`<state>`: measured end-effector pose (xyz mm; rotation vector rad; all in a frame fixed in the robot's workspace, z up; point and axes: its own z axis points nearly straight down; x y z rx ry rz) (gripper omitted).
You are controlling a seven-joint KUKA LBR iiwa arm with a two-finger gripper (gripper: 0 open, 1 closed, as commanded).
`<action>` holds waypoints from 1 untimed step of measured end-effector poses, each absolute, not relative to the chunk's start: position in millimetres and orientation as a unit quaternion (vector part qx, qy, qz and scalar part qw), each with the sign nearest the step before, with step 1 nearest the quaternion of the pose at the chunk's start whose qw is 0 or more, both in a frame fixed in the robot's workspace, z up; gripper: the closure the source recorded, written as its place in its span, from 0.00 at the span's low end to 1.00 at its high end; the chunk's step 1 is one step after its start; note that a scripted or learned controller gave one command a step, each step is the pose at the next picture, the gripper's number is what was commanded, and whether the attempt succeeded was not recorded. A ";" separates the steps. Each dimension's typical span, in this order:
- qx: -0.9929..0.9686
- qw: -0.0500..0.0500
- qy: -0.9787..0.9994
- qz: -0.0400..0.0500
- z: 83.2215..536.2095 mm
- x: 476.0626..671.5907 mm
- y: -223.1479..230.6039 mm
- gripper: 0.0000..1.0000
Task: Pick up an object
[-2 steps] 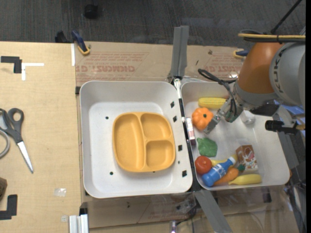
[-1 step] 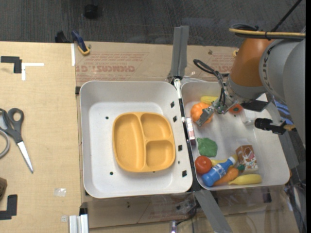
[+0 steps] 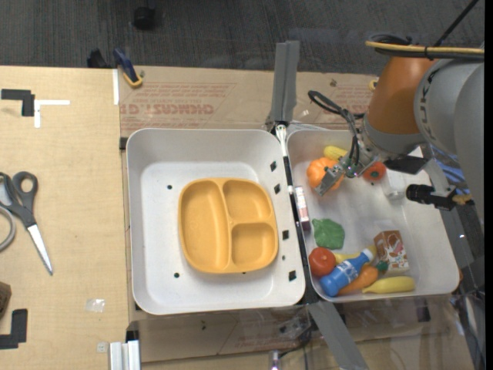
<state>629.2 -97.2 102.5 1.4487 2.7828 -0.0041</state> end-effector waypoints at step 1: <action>0.480 0.001 0.877 0.000 192.3 659.5 -14.7 1.00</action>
